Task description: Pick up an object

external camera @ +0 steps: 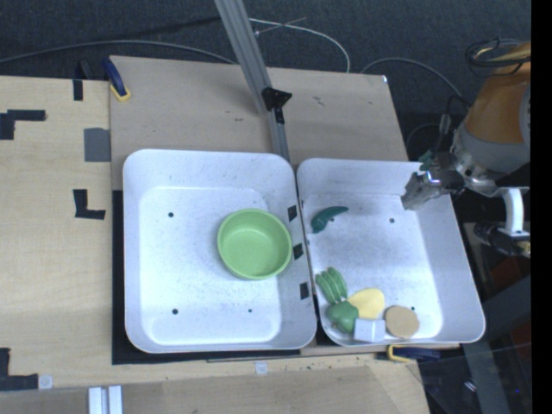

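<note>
We see two white bins side by side on the worktop (198, 102). The left bin (147, 231) holds one green bowl (254, 244), standing upright with its mouth up, a little toward 3 o'clock of the bin's middle.

The right bin (431, 257) holds five small things. One dark teal piece (328, 217) lies alone near the bin's 11 o'clock corner; its long axis runs roughly from 8 o'clock to 2 o'clock, with the thin tip toward 2 o'clock. The other four crowd the 6 o'clock edge: one green ridged piece (334, 293), long axis running 11 to 5 o'clock, one yellow lump (368, 301) just beside it, one pale block (369, 329) below the lump, and one tan disc (401, 321) lying flat at the block's 3 o'clock side.

The claw (418, 191) sits over the right bin's rim at about 2 o'clock, well apart from all five things. We cannot tell whether it is apart or together, and we see nothing between its tips.

One grey pole (246, 41) slants across the worktop at 12 o'clock.
</note>
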Robot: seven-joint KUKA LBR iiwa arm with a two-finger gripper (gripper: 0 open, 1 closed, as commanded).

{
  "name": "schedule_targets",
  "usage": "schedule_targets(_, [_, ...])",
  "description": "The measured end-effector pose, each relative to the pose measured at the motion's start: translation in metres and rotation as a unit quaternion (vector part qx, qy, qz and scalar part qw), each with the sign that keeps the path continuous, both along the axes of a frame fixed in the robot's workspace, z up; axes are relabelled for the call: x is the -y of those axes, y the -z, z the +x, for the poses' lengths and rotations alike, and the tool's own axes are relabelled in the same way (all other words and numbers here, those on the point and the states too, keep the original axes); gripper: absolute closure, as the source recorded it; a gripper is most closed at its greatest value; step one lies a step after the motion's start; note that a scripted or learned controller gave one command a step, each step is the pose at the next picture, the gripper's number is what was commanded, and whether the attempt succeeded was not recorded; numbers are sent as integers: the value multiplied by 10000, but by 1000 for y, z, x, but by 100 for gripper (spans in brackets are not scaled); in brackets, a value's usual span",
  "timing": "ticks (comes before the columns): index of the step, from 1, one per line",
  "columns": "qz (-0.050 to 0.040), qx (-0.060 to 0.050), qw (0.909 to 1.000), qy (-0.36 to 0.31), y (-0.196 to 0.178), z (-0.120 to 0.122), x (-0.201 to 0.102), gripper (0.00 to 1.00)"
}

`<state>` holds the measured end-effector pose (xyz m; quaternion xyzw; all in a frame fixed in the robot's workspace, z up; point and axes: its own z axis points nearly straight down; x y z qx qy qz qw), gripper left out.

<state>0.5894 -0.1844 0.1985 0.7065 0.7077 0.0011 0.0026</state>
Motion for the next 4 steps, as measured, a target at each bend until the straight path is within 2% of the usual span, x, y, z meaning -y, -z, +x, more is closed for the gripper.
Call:
schedule_targets(1, [0,5,10000,-6,-61,5,-7,100])
schedule_targets(2, [10,-22,10000,-1,-77,5,-8,100])
schedule_targets(3, [18,-36,10000,-22,-69,-5,-66,100])
schedule_targets(4, [17,-39,10000,-20,-66,-11,-112,100])
